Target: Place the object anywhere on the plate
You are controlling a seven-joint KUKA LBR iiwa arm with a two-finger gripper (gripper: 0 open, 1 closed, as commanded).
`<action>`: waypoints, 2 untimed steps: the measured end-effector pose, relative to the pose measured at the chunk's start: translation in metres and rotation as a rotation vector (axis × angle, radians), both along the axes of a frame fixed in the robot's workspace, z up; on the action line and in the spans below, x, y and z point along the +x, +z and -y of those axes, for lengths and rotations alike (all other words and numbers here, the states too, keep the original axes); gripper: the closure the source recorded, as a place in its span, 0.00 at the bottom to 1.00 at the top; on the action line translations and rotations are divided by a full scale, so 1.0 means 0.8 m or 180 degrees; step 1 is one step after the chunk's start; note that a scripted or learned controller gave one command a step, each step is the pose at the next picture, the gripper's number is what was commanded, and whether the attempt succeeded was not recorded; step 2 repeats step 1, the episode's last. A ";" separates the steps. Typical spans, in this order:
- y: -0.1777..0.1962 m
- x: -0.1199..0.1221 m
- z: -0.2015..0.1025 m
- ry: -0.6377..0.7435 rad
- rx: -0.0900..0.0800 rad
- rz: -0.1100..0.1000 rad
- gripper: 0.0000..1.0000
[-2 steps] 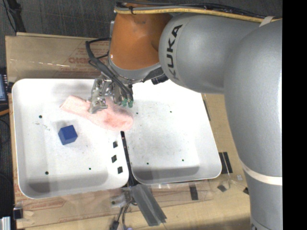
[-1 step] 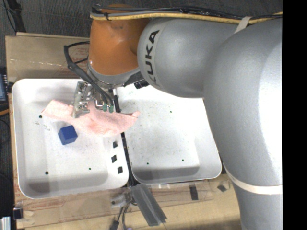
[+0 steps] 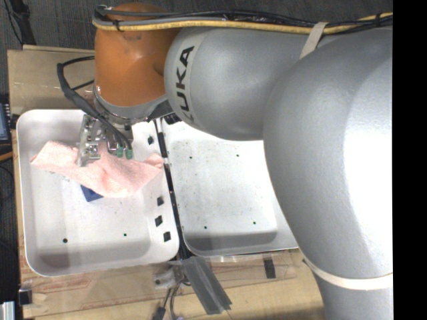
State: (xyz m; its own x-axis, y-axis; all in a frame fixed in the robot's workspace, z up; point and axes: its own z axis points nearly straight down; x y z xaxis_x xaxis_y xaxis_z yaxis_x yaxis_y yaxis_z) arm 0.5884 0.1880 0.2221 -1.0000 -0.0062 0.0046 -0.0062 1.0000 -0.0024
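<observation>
The jaws' opening cannot be told; the gripper (image 3: 103, 149) is set down on a pink cloth (image 3: 107, 169) in the left bin (image 3: 40, 245). A blue object (image 3: 90, 193) is seen under the cloth's edge.

You are looking down on two white bins side by side. The arm (image 3: 280, 105) comes in from the right and covers much of the right bin (image 3: 227, 185), its orange band (image 3: 130, 55) sitting above the left bin (image 3: 87, 245). Below the band, the gripper (image 3: 103, 149) hangs over the upper part of the left bin, its tips right at a pink cloth (image 3: 113, 172). You can see the cloth lying crumpled across that bin, from near the left wall toward the divider. A blue object (image 3: 91, 193) peeks out from under the cloth's lower edge. A black cable (image 3: 73, 85) loops beside the band.
</observation>
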 end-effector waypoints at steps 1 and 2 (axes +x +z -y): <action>0.000 0.000 0.000 -0.0002 0.0000 0.0001 0.00; 0.000 0.000 0.000 -0.0002 0.0000 0.0001 0.00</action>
